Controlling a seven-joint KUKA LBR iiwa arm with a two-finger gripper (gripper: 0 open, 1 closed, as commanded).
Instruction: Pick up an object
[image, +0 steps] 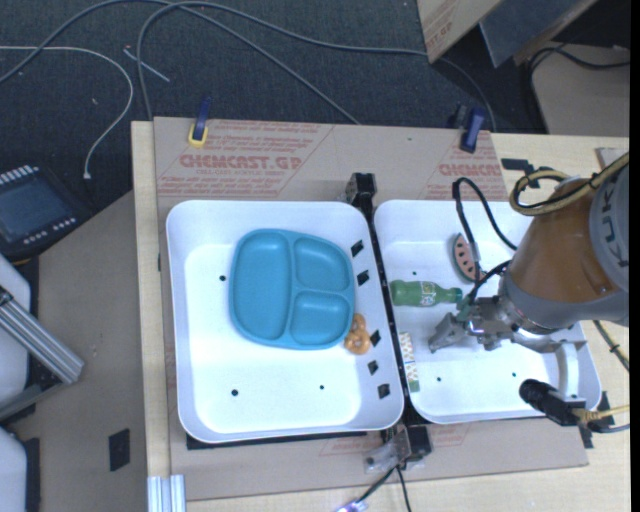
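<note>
A green bottle (424, 293) lies on its side in the right bin (480, 400), near that bin's left wall. A watermelon-slice toy (463, 257) rests further back. My gripper (452, 330) hovers just in front of the bottle, pointing left, open, with nothing between its fingers. A small yellow-and-white strip (408, 352) lies against the bin's left wall, left of the gripper. In the left bin (200, 380) sits a blue divided plate (292, 288), with a small orange-yellow object (357, 336) at its right front corner.
The grey arm with its orange-brown body (560, 265) covers the right part of the right bin. Black cables (475, 215) arc over the bin's back. A black divider with clips (372, 300) runs between the bins.
</note>
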